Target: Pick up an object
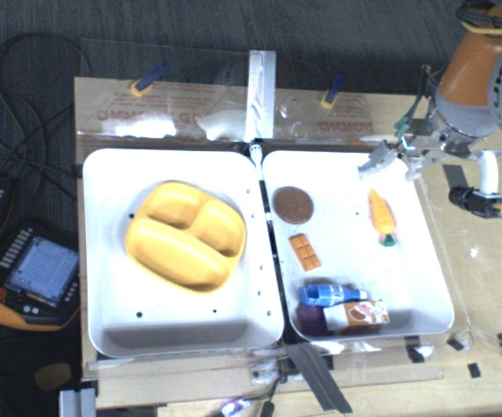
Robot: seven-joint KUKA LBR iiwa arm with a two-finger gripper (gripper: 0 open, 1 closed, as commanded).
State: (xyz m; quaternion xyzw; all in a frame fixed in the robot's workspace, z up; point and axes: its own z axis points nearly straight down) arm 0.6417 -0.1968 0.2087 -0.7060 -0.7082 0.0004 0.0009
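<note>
A: Where are the jaws?

B: The gripper (390,156) hangs over the far right corner of the right bin (425,315), at the end of the arm (472,76) reaching in from the right. Whether the jaws are spread or pressed together, I cannot tell. Nothing shows between them.

A: What lies nearest, taking the carrot as landmark?

B: The carrot (382,216) sits just below the gripper, near the bin's right wall, apart from it. Left of the carrot is a brown disc (293,204). Below and left of the carrot is a small orange block (304,250). Farther down from the carrot, at the bin's near wall, a blue bottle (329,294) touches a brown carton (359,314).

A: And beyond?

B: Well left of the carrot, the left bin (112,320) holds a big yellow loaf (185,234). Both bins rest on the table (481,268).
</note>
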